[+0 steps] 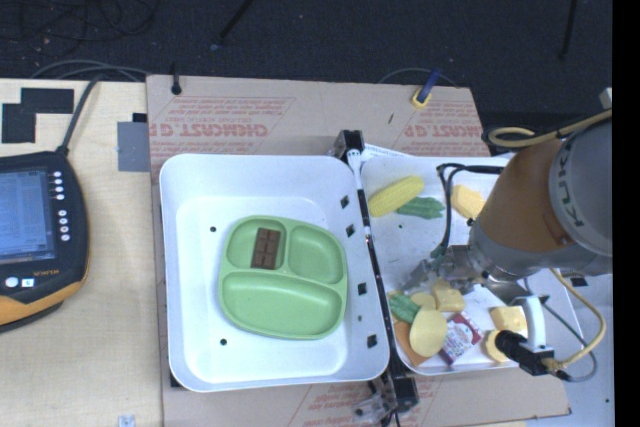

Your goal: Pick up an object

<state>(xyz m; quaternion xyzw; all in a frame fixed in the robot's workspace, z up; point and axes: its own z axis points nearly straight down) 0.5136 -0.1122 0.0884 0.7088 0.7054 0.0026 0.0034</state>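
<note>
At the far left of the surface (100, 335) lies a control pendant (35, 230) with a lit screen and an orange-edged casing. Next comes the left bin (190, 335), which holds a green divided plate (285, 300); a small brown block (266, 248) sits in the plate's upper left compartment.

Just past the divider, the right bin (400, 150) carries a scatter of toy food. A yellow corn cob (395, 195) lies near its upper left corner, with a green piece (424, 208) touching it on the right. Lower down are several pale yellow pieces (428, 330), a green piece (402, 307) beside them, and a small red-and-white packet (458, 337).

The arm (540, 205) reaches in from the right, its orange band above the bin. The end effector (440, 267) hangs low over the middle of the right bin, just above the yellow pieces; whether it is open or closed cannot be told, and nothing is seen held in it.
</note>
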